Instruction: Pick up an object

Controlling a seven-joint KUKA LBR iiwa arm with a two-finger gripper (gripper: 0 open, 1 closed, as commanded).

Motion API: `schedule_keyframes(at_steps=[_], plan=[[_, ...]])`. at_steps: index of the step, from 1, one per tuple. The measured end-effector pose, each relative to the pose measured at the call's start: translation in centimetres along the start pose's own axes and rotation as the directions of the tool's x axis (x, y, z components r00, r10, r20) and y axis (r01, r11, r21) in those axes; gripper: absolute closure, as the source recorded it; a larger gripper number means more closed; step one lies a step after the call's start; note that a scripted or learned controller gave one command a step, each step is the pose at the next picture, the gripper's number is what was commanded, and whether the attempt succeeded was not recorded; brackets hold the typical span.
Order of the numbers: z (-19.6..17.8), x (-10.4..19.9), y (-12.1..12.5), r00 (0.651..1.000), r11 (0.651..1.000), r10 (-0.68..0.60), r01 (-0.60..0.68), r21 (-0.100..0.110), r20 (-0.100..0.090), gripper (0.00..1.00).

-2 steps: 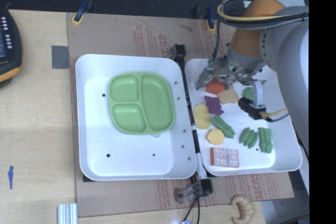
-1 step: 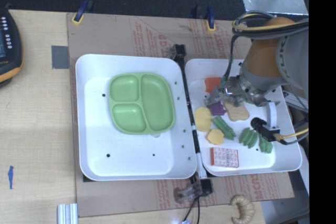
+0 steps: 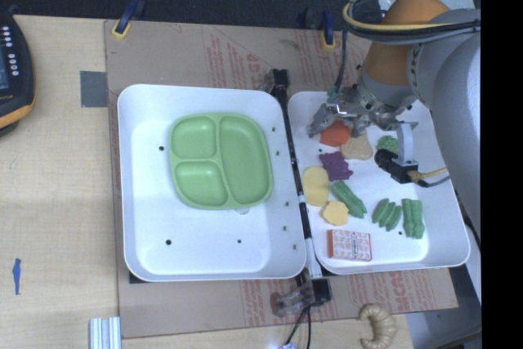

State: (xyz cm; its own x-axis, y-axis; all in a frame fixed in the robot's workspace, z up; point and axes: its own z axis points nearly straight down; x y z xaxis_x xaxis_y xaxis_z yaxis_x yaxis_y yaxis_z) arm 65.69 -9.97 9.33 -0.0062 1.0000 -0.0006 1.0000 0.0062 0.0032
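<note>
Over the right bin [image 3: 441, 245], end effector [image 3: 341, 117] low beside an orange-red piece [image 3: 334, 134], perhaps touching, finger spread unclear

Bench [image 3: 57, 200] with 2 white bins [image 3: 147, 253]

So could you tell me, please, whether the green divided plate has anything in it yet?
Empty. The green divided plate lies flat in the left bin, and all three compartments show bare green; the toy foods lie in the right bin.
</note>
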Motion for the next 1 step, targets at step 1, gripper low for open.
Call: schedule_keyframes(at_steps=[1], plan=[[-1.11, -0.16, -0.19, 1.0, 1.0, 0.0, 0.0, 0.004, 0.0, 1.0]])
